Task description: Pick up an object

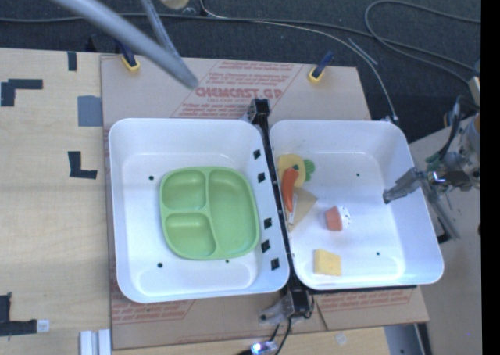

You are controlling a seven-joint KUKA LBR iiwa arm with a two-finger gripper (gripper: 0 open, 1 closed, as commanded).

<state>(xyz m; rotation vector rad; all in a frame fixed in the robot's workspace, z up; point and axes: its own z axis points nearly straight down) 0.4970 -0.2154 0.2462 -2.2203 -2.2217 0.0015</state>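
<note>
- Two shallow white bins are seen side by side on a brown cardboard sheet (pixel 234 84) printed with red lettering; the sheet is pinned at its far edge by two yellow clamps (pixel 316 73).
- The left bin (pixel 129 213) is occupied by a pale green plate (pixel 209 213), rounded at the corners and divided into three compartments, with a smooth, matte look.
- The right bin (pixel 375 146) holds the loose objects, all gathered in its left and near parts.
- An orange carrot-shaped piece (pixel 289 188) is laid against the divider wall, with a yellow and green toy (pixel 295 166) touching its far end and a tan wedge (pixel 303 206) just beside it.
- A small reddish-orange block (pixel 334 219) is seen near the bin's middle, apart from the wedge.
- A yellow, sponge-like square (pixel 327 263) is set flat near the front wall, well apart from the others.
- The gripper (pixel 394 191) is reached in over the right rim of the right bin; its grey tip is held above bare white floor, well apart from every object, with nothing between it and the reddish-orange block.
- Whether the fingers are spread or pressed together cannot be told from this view.
- Black clips (pixel 266 213) are spaced along the seam between the bins.
- Dark cables (pixel 367 48) are trailed across the dark floor beyond the bench.
</note>
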